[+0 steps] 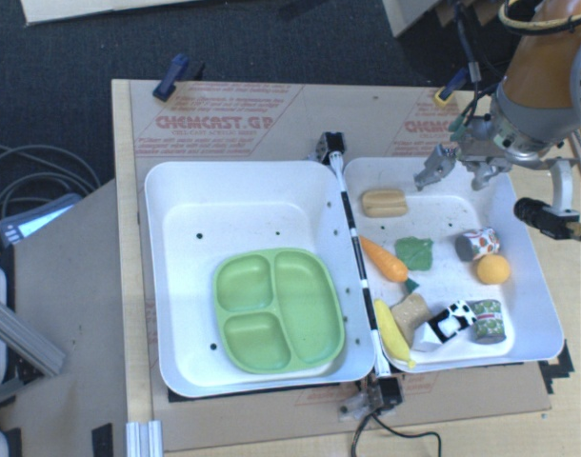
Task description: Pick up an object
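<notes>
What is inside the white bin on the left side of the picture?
The left bin holds one green divided tray, its three compartments bare. The bin floor under the tray is covered, so nothing there can be checked.

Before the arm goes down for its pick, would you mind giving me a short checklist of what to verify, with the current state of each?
1. Gripper carries nothing: ok, fingers spread with nothing between them.
2. Gripper over the right bin, where the objects lie: ok, at its far edge.
3. A target right under the gripper: not ok; the nearest thing, the bread roll, lies off to its side.
4. Bread roll free of neighbours: ok, it lies apart from the carrot.
5. Banana easy to grasp: not ok, it lies against the bin wall.
6. Gripper height above the bin floor: cannot tell.
</notes>
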Robot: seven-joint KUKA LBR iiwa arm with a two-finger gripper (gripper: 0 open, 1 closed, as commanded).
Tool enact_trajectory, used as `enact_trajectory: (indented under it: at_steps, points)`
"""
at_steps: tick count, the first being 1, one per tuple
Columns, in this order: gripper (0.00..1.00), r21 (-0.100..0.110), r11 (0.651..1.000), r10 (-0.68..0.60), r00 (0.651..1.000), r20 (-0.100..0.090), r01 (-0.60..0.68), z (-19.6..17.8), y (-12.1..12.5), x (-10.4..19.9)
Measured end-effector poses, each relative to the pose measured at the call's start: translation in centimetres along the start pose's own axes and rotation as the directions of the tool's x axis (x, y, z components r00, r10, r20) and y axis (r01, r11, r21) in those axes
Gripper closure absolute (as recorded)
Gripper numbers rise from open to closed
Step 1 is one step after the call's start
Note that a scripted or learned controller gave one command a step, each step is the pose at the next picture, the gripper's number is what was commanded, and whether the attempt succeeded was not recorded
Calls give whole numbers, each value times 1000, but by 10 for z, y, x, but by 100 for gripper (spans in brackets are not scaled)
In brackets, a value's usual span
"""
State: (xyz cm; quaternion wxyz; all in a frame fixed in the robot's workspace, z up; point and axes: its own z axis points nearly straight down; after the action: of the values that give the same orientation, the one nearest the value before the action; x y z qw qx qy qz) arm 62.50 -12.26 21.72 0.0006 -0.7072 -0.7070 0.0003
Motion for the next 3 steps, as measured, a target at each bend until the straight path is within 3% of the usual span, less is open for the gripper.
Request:
enact_trajectory:
  at_steps: [1,2,3]
  points:
    - [0,1,1000,-1,1000,0,1,91,-9,21]
    - [0,1,1000,1,1000,0,-1,133,-39,1]
    - [100,-2,1000,1,1000,0,-1,123,-38,2]
